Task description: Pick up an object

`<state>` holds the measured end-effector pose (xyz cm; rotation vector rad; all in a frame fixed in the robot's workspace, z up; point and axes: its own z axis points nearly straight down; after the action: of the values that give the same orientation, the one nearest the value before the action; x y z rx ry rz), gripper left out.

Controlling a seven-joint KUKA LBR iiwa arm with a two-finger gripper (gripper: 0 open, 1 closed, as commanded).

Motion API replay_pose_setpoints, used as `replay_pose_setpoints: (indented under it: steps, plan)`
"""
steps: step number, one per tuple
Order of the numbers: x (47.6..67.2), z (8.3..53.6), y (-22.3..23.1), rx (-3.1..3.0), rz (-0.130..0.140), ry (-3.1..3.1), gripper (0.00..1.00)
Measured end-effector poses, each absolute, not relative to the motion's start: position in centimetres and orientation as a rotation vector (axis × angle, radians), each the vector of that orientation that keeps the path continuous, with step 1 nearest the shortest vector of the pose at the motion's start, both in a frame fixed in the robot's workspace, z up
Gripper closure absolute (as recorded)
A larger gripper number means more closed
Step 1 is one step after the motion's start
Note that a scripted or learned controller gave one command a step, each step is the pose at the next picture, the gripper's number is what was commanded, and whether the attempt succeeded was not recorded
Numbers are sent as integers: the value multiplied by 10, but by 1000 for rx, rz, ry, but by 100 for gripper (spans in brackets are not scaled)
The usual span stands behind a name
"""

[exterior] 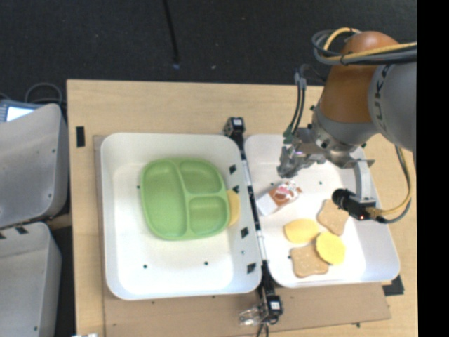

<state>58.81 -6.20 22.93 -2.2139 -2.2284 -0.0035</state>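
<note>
The right bin (372, 258) holds a small packet with a red and white wrapper (279, 195) near its left side. Closer to the front lie two tan crackers (333, 217) (307, 262) and two yellow rounds (300, 231) (330, 248). My gripper (289, 161) hangs over the back left of this bin, just above and behind the packet. Nothing shows between its fingers.
A green divided plate (184, 198) lies in the left bin (126, 272), with a yellow piece (234, 208) at its right edge. A ridge with black clips separates the two bins. The arm and its cables cover the right bin's back right corner.
</note>
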Motion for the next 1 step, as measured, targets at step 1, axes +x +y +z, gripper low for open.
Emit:
replay_pose_setpoints:
  steps: [1]
  plan:
    - [573,224,-19,-2215,0,-2227,100]
